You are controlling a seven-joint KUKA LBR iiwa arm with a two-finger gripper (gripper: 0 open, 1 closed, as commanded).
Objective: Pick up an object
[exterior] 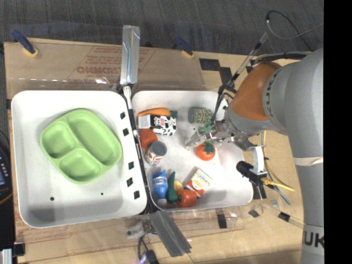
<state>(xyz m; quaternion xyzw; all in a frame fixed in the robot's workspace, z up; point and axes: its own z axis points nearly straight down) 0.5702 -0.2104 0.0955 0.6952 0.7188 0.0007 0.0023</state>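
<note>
Orange-red tomato (205, 151) with a green leafy top sits in the right bin (236, 194), right of the bin's centre. It is round, so no clear long axis; its green stem end points toward the top of the frame.

Gripper (206, 138) comes in from the right side of the frame on the grey arm with the orange band (254, 99). It hangs directly over the tomato's upper edge. Metal fingers (193, 139) appear spread, one reaching left of the tomato and one toward its right, but how wide they stand cannot be told with certainty. Whether they touch the tomato cannot be told; nothing is visibly clamped between them.

Other contents of the right bin:
- green can (199, 115), just above the gripper, near the bin's upper edge
- black-and-white cow toy (164, 125) with an orange piece (154, 113) above it, upper left of the bin
- small grey-topped jar (155, 152) beside a red item (147, 138), at the left wall
- blue bottle (159, 183) and a red-green cluster (181, 194), lower left
- small yellow packet (201, 179), below the tomato

Left bin (33, 202) holds a green divided plate (80, 144).
</note>
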